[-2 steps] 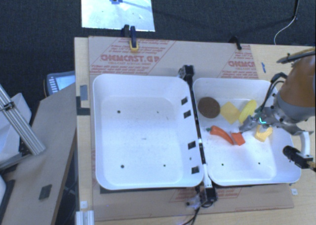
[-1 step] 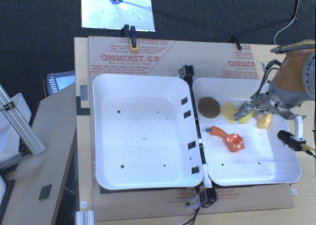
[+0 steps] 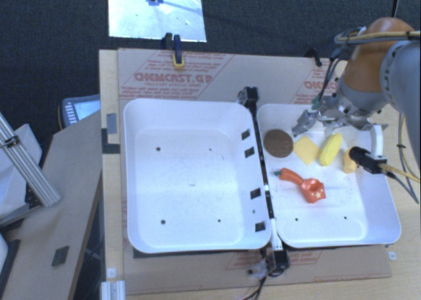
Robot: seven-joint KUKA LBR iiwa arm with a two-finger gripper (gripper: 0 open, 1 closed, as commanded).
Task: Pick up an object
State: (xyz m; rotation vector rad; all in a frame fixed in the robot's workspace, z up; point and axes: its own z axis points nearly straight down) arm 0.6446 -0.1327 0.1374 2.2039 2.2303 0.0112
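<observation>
The right bin [image 3: 342,226] holds several small objects. A brown round disc [image 3: 278,143] lies near its left wall. Beside it are a pale yellow block [image 3: 304,150] and a yellow corn-like piece [image 3: 330,149]. A small yellow item [image 3: 348,162] sits partly under a black part of the arm. An orange tool-shaped toy [image 3: 304,185] lies nearer the middle. My gripper [image 3: 308,122] hangs low over the back of this bin, just behind the yellow block and right of the disc. Nothing visibly sits in it.
The left bin [image 3: 191,180] stands beside the right one, with black clips [image 3: 253,154] along the shared wall. A shiny panel [image 3: 156,2] lies behind the bench and a yellow clamp [image 3: 177,55] grips the back edge. An aluminium rail [image 3: 26,167] stands at far left.
</observation>
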